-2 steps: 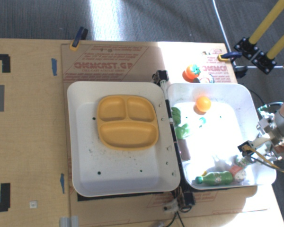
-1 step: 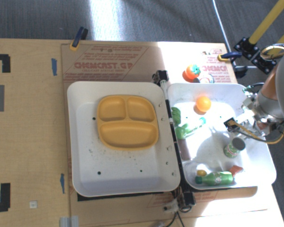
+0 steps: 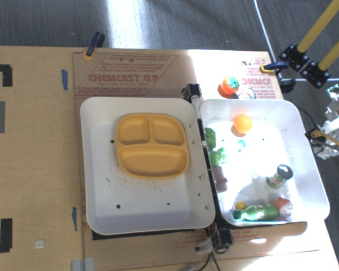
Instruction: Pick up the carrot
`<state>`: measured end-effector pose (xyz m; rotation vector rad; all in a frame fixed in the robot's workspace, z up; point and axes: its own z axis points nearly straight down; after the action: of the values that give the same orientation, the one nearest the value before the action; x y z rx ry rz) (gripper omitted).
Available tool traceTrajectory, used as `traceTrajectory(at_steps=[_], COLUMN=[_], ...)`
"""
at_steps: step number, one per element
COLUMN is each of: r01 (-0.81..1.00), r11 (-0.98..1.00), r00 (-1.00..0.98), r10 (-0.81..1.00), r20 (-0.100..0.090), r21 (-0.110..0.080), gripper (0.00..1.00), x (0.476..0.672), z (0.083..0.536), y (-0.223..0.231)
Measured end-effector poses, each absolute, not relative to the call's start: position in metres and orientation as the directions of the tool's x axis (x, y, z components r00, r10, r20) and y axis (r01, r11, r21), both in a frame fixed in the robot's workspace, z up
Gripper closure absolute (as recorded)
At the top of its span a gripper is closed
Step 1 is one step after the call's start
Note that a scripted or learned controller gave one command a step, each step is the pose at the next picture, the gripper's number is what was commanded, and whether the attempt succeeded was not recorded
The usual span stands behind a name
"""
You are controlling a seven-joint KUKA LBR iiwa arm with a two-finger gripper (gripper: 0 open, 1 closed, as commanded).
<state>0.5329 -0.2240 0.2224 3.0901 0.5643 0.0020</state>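
A small orange toy with a green top (image 3: 230,87), which may be the carrot, lies on the cardboard just behind the right bin (image 3: 305,151), outside it. An orange ball-like piece (image 3: 242,123) rests in the far part of that bin. Which of the two is the carrot I cannot tell for sure.
The right bin also holds green pieces (image 3: 216,154) and a brown block (image 3: 220,179) along its left wall, a small upright bottle (image 3: 279,176), a green bottle lying down (image 3: 255,212) and a red-and-white toy (image 3: 283,206). A yellow divided plate (image 3: 152,145) sits in the left bin (image 3: 96,196).
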Motion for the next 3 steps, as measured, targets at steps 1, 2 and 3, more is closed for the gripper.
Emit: traceTrajectory(at_steps=[1,2,3], r01=[0.355,0.383,0.382], r11=[-0.935,-0.924,-0.924], r00=[0.935,0.924,0.924], r10=[0.355,0.383,0.382], r20=[-0.001,-0.001,0.0], r21=[-0.001,-0.002,-0.002], gripper=[0.0,0.0,1.0], x=[0.532,0.486,0.487], z=[0.221,0.106,0.116], y=[-0.224,-0.179,-0.179])
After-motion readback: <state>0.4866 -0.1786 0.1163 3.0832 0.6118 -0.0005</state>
